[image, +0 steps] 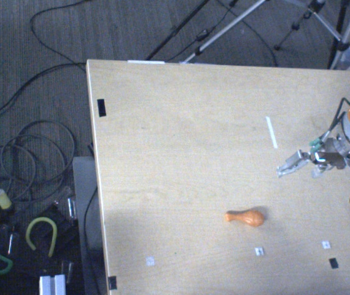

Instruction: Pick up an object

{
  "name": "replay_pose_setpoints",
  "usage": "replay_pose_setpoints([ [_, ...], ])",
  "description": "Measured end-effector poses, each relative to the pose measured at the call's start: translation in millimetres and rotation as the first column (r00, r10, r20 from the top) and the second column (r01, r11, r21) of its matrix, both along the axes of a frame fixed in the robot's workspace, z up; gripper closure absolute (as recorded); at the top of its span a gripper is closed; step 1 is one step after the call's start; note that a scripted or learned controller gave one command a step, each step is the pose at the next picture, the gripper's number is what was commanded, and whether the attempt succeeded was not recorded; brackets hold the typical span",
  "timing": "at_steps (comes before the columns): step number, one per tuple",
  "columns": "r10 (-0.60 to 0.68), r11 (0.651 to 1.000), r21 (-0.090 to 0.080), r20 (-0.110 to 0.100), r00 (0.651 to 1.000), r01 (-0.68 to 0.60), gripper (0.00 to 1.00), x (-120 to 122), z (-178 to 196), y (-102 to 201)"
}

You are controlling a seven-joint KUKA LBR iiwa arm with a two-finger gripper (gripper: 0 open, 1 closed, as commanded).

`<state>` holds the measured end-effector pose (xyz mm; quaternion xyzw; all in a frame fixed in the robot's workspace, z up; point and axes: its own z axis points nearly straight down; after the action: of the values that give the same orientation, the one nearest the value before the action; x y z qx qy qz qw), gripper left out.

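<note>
While the bench (pixel 181 146) lies almost bare, the arm (pixel 346 141) reaches over its right side with the claw (pixel 290 165) spread wide and holding nothing, well up and right of the orange gourd (pixel 247 217). That gourd is rounded and narrow-necked, so I'd guess a slightly off descent would roll it away or close on air. Nothing stands between them; a white strip (pixel 272 133) lies beyond the claw, small markers (pixel 259 251) below the gourd.
</note>
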<state>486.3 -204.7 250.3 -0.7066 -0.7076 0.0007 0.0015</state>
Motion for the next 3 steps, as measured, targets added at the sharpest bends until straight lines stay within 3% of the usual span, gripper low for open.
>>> replay_pose_setpoints([
  [1,-0.102,0.995,0.0,0.001,0.995,0.102,0.0,59.9,-51.7,-17.0],
  [2,-0.122,0.993,-0.001,0.001,0.993,0.122,0.0,97.1,-59.9,-14.5],
  [3,-0.053,0.999,-0.004,0.0,0.999,0.053,0.0,153.1,-149.9,-5.5],
])
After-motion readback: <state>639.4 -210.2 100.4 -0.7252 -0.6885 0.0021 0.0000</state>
